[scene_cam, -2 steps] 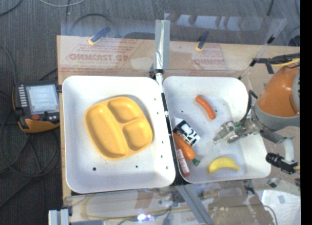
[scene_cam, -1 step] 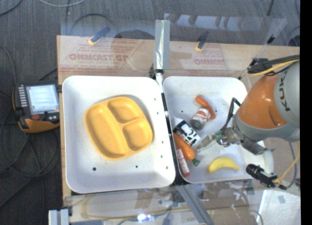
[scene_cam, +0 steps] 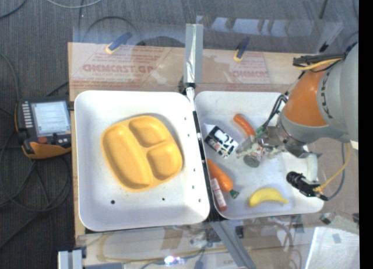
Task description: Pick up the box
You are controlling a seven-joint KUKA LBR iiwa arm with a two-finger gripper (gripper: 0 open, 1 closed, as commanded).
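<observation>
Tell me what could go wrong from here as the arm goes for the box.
1. The gripper sits just right of the box, which lies tilted; fingers may hit a corner and push it rather than close on it.
2. The small orange carrot lies close behind and could be knocked or caught.
3. The box is near the bin's left wall, so a shove could wedge it there.

Faint red lettering across the brown board at the far side of the worktop, reading roughly "CHEMCAST", under clear sheeting; repeated, fainter, on the far right part. Black-and-white print on the box in the right bin, too small to read. Handheld screen at far left, illegible.
</observation>
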